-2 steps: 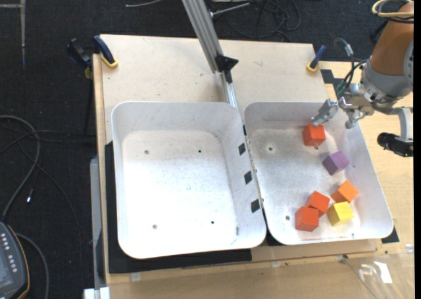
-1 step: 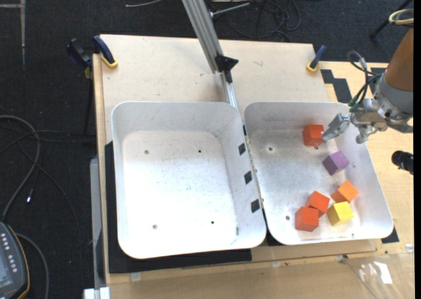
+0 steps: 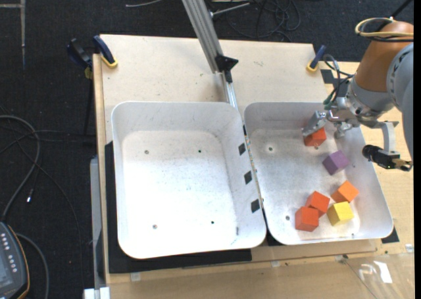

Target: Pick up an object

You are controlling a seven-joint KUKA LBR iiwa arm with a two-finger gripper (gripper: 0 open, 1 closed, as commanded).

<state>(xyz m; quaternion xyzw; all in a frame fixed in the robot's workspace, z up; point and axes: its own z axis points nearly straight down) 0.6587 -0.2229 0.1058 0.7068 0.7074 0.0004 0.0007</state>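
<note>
Hand (image 3: 327, 122) poised at the right bin's (image 3: 283, 115) two o'clock, over an orange-red block (image 3: 315, 137); grip state can't be told. Best centre on the block, close squarely, then lift straight.

Robotics laboratory: a clamped plywood bench (image 3: 171, 68) carries two white bins (image 3: 125, 160), with loose cables (image 3: 289, 2) on dark carpet at 12 o'clock and an aluminium mast (image 3: 197, 18).
</note>
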